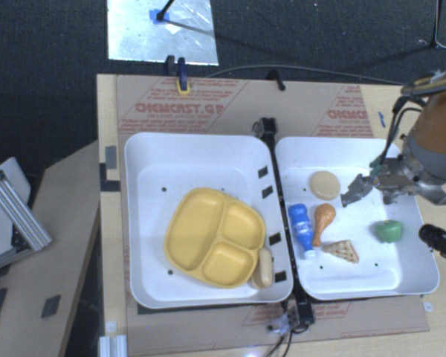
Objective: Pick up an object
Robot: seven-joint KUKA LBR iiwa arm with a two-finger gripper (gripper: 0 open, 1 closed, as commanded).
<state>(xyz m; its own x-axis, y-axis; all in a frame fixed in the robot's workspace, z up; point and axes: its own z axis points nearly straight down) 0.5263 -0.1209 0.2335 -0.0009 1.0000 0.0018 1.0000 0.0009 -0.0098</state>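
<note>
In the right white bin lay a round beige disc, an orange drumstick, a blue bottle, a pizza slice and a green lump. The tool hovered right of the disc, gripping nothing; its opening could not be told. At frame centre, the left bin held a yellow compartment tray.

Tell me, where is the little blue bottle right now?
The blue bottle lies in the right bin, hard against its left wall, just left of the toy chicken drumstick.
</note>
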